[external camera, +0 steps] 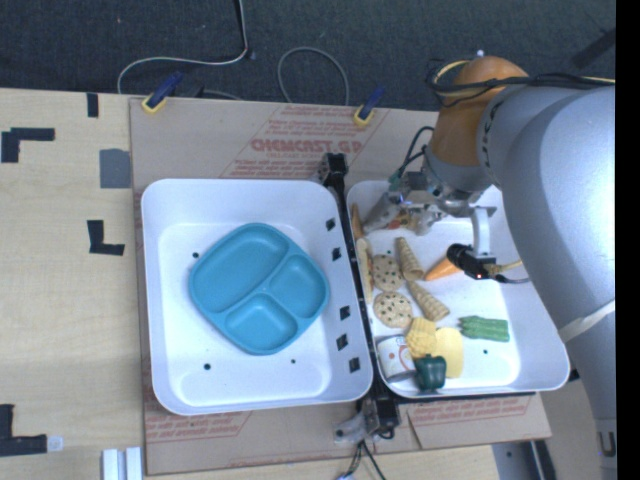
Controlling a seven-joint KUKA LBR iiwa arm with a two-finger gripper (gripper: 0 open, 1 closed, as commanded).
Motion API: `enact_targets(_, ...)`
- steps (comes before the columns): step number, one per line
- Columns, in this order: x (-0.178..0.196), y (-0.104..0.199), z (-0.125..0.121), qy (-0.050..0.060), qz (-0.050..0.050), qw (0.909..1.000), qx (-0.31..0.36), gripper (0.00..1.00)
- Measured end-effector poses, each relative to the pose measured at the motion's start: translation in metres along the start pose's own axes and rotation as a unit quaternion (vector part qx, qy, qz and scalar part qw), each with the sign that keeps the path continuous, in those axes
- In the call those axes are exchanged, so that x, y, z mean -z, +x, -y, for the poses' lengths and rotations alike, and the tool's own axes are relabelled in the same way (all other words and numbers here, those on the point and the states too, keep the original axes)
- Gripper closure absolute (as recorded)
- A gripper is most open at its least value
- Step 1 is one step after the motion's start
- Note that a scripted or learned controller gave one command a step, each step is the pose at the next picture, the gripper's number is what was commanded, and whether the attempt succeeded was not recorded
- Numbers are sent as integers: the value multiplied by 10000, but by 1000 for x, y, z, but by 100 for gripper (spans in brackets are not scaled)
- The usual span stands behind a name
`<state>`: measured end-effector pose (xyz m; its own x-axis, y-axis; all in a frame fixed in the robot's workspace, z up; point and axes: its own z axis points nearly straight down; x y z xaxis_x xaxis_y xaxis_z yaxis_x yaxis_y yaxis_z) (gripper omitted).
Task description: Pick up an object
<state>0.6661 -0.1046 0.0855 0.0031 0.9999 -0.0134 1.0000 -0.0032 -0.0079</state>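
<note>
The right bin (530, 363) holds several toy foods. Among them are two round cookies (391, 308), a ribbed waffle cone (409, 258), an orange carrot (443, 266), a green vegetable (485, 328), yellow pieces (436, 341) and a dark green cup (430, 372). My gripper (398, 210) hangs low over the far left corner of this bin, just above the cone and the cookies. The grey arm with its orange band (470, 108) comes in from the right and covers the bin's far right part.
A blue divided plate (260, 286) lies in the left bin (165, 228). A black divider (345, 268) runs between the two bins. Cables (300, 63) loop on the dark floor behind the bench. Cardboard (290, 138) lies under both bins.
</note>
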Motion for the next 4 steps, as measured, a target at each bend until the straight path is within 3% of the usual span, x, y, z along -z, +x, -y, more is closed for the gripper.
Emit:
enact_targets(2,-1,-1,-1,2,-51,10000,17,0)
enact_targets(4,0,4,-1,-8,-30,10000,2,0)
